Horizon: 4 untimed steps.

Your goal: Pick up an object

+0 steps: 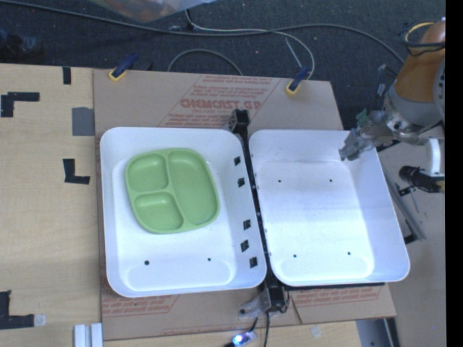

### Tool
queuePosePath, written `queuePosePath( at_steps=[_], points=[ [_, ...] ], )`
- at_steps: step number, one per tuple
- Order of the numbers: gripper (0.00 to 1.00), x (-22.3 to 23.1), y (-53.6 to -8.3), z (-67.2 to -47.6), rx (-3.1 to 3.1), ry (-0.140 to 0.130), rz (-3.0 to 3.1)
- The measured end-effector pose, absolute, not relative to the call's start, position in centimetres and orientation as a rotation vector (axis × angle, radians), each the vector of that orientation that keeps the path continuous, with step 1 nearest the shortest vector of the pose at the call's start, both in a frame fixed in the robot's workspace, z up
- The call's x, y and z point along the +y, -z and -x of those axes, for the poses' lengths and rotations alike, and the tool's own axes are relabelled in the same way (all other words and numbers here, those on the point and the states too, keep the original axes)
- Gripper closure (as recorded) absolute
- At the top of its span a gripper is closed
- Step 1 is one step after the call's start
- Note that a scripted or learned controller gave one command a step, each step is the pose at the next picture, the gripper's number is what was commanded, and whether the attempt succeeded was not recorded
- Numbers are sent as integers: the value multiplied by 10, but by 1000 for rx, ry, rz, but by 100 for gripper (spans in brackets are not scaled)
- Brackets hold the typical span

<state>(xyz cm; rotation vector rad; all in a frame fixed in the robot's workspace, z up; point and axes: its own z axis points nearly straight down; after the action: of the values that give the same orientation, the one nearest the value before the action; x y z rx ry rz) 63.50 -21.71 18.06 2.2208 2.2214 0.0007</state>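
Plate [172, 191], green, lies in the left bin [116, 266]. Nothing is picked up. The gripper [352, 149] hangs at the right bin's [391, 266] far corner, well apart. I think it must cross over to the plate.

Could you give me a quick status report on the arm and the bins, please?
Hand over right bin's top right corner, nothing seen in it. Green divided plate lies flat in left bin, untouched. Path across looks clear.
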Motion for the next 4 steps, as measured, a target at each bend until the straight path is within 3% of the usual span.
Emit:
queuePosePath(
  at_steps=[1, 4],
  points=[
    [100, -217, -209, -636, 2222, -1, -2219],
    [100, -71, -211, -635, 2227, 2, -2218]
  ],
)
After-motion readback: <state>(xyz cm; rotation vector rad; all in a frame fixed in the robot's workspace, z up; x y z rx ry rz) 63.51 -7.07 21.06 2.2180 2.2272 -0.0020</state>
